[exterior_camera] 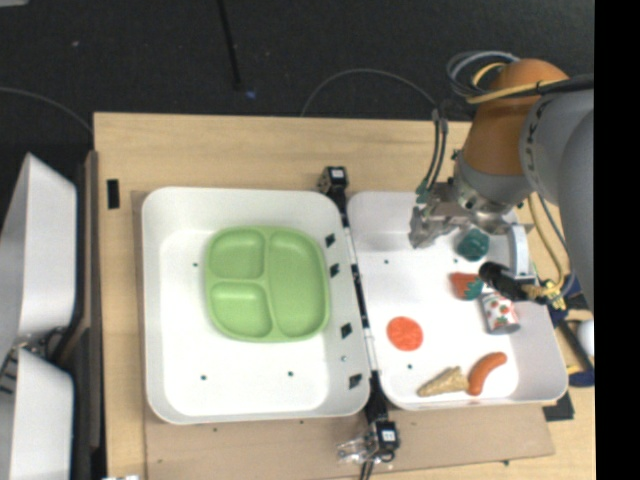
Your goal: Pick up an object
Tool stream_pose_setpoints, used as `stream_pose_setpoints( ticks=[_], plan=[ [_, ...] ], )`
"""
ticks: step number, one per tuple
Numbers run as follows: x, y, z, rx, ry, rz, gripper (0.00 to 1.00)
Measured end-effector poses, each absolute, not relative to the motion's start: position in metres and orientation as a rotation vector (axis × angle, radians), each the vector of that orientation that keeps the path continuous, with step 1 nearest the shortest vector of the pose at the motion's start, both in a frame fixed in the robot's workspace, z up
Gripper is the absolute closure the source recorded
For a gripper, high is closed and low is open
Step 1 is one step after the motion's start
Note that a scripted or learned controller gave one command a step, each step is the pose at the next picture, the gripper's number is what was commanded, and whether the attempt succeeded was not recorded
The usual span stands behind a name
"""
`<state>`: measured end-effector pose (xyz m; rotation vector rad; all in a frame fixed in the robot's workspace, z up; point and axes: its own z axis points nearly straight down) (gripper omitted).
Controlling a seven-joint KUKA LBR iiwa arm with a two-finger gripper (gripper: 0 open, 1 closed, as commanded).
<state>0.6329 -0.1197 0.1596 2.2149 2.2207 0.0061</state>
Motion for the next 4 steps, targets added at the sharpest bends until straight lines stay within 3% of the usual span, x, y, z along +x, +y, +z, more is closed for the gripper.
stream_pose_setpoints(
  ticks=[2, 4],
  plan=[
    [0.635, -0.125, 0.241, 2.215, 2.221, 0.005, 1.0],
    [0.629, -0.023, 0.238, 2.214, 2.229, 0.001, 1.0]
  ],
)
